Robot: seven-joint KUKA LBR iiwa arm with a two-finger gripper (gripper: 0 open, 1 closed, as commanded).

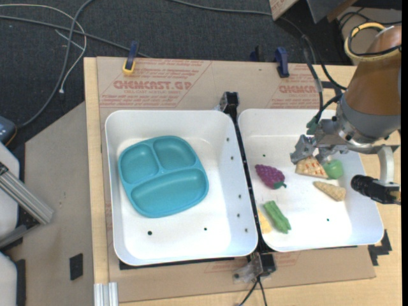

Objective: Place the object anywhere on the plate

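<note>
Looking down from the fixed camera view, I log the gripper (317,150) low in the right bin (363,231), over the pizza slice (310,167) and green piece (334,169); I cannot tell its pincer state. Purple grapes (270,175), a green pod (277,215) and a tan wedge (330,189) lie nearby. The teal plate (164,174) sits bare in the left bin (191,244). I judge nothing lifted yet; pickup, carry and placement all remain.
</note>
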